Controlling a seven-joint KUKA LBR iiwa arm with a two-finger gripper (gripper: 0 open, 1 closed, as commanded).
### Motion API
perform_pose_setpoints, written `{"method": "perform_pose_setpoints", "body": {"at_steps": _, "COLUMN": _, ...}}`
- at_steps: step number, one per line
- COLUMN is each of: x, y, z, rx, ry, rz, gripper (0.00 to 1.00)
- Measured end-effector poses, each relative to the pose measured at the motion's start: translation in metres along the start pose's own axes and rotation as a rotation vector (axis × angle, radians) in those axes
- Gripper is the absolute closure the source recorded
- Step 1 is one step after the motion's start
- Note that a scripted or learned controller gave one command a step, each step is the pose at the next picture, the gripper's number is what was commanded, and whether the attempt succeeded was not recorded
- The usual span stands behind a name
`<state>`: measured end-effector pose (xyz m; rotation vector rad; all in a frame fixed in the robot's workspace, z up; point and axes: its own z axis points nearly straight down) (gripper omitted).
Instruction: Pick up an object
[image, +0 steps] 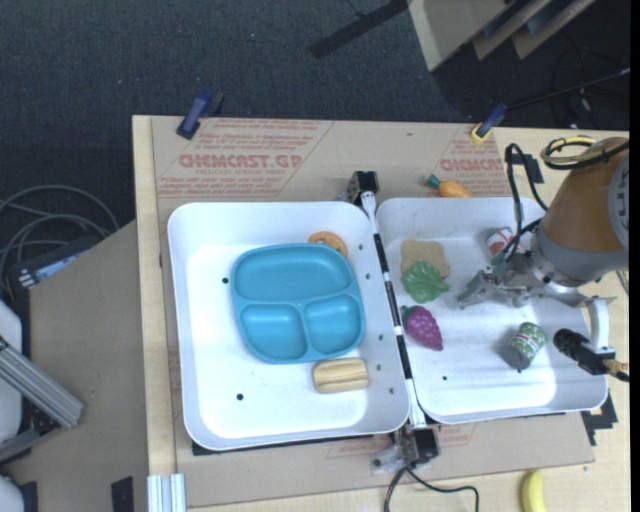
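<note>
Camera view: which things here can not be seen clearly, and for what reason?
- Tool: small and dark over the right bin; whether its fingers are open cannot be told.
- Arm: cut off by the right edge of the camera view.
- Red and white item: partly hidden behind the tool, too small to identify.
- Yellow object: cut by the bottom edge.
- Can: label too small to read.

The arm reaches in from the right, its orange band sitting above the grey wrist. From the wrist the hand points leftward and low, its thin metal fingers splayed apart with nothing seen between them.
</note>
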<state>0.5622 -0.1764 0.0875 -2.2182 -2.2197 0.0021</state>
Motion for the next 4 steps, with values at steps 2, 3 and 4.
{"method": "perform_pose_setpoints", "body": {"at_steps": 2, "x": 0.02, "y": 0.106, "z": 0.001, "rx": -0.009, "ry": -0.002, "rz": -0.001, "gripper": 0.0}}
{"method": "perform_pose_setpoints", "body": {"at_steps": 3, "x": 0.019, "y": 0.107, "z": -0.011, "rx": -0.013, "ry": -0.004, "rz": -0.001, "gripper": 1.0}}
{"method": "perform_pose_setpoints", "body": {"at_steps": 4, "x": 0.094, "y": 0.097, "z": -0.099, "rx": -0.007, "ry": -0.001, "rz": -0.001, "gripper": 1.0}}
